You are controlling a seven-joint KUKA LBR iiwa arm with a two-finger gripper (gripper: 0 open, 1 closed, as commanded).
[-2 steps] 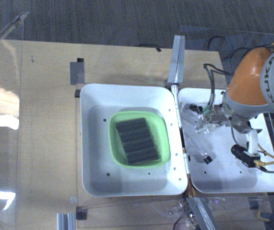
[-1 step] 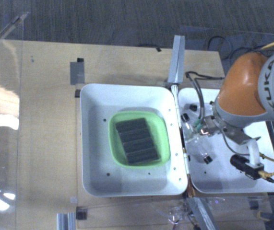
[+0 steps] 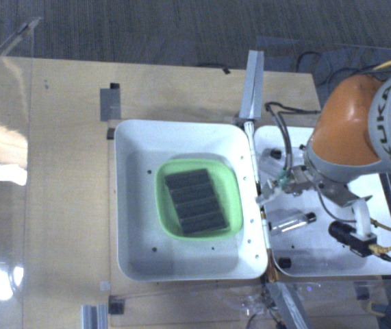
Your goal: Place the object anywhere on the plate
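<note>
Two shallow white bins, the left bin (image 3: pixel 130 204) and the right bin (image 3: pixel 305 262), are sitting side by side on a pale wooden bench (image 3: pixel 51 184), with a grey metal post (image 3: pixel 252 88) standing between them at the rear edge.

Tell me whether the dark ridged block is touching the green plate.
Touching. The camera view shows the dark ridged block lying flat inside the green plate in the left bin, green rim showing all around it.
</note>
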